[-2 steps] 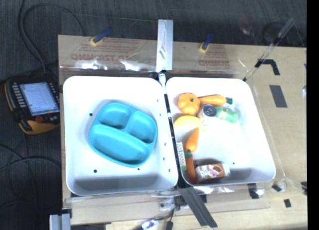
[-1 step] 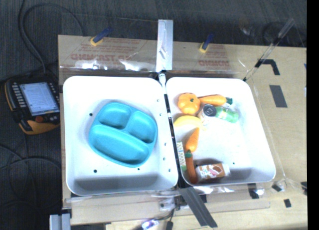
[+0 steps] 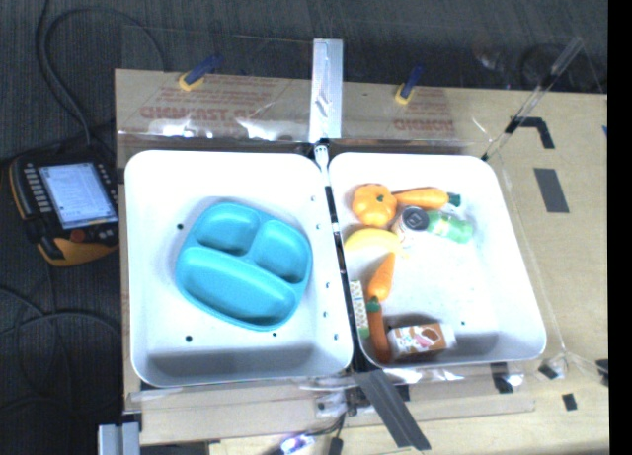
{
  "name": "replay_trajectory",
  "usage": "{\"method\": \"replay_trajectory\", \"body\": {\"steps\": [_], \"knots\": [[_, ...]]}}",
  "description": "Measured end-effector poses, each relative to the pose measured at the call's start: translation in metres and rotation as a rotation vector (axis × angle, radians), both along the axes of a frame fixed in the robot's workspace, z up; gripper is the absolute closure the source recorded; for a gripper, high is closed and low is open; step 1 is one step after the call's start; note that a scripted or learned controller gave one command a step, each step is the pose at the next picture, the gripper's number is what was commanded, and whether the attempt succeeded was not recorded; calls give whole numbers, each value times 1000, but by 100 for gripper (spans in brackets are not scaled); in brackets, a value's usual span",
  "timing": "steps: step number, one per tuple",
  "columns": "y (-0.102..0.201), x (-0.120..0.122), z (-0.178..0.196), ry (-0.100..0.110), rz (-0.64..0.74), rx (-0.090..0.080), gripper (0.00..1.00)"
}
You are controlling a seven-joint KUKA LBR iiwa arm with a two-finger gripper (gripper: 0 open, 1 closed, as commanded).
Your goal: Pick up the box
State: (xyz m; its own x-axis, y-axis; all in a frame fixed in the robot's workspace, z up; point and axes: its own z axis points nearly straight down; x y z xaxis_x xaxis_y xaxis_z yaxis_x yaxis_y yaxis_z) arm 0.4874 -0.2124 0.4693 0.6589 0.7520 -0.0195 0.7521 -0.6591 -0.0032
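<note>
The box (image 3: pixel 419 338) is a small brown and white carton lying flat near the front edge of the right bin (image 3: pixel 494 275). A carrot (image 3: pixel 374 329) lies just to its left, close to or touching it.
The right bin also holds an orange fruit (image 3: pixel 373 203), a second carrot (image 3: pixel 423 196), a green bottle (image 3: pixel 441 223), a yellow lemon-like fruit (image 3: pixel 369 241) and a third carrot (image 3: pixel 381 275). In the left bin (image 3: pixel 158 246) sits a blue divided tray (image 3: pixel 244 262). A teach pendant (image 3: pixel 67 201) lies left of the bench.
</note>
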Motion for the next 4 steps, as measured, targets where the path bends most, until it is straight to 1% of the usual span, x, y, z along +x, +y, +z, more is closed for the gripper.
{"method": "replay_trajectory", "body": {"steps": [4], "knots": [[-2, 2, 36, 11, -2, -12, 100]]}}
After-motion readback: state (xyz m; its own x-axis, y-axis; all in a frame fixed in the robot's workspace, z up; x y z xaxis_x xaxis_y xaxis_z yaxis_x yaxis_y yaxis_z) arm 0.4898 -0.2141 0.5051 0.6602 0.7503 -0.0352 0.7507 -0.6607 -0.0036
